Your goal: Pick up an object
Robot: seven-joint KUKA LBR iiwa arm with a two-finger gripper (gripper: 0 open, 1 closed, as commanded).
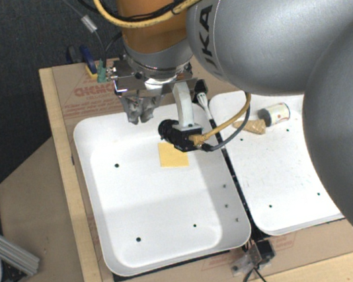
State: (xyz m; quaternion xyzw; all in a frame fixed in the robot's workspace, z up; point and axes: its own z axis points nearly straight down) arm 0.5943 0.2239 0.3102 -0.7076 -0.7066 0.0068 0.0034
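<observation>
Over the far edge of the left bin (111, 208), the gripper (140, 114) hangs low near the rim. Its tips are seen from a steep slant against the white wall, so I cannot tell whether it is open or closed, and nothing shows in its grasp. A flat yellow square (173, 154) lies on the bin floor nearby, toward the right bin (294, 201), apart from the gripper. A small white cylinder (275, 114) rests in the far part of the right bin. Both bins sit on the brown counter (75, 187). By my reading nothing has been picked up yet: choosing a thing, closing on it and lifting it all remain to be done.
</observation>
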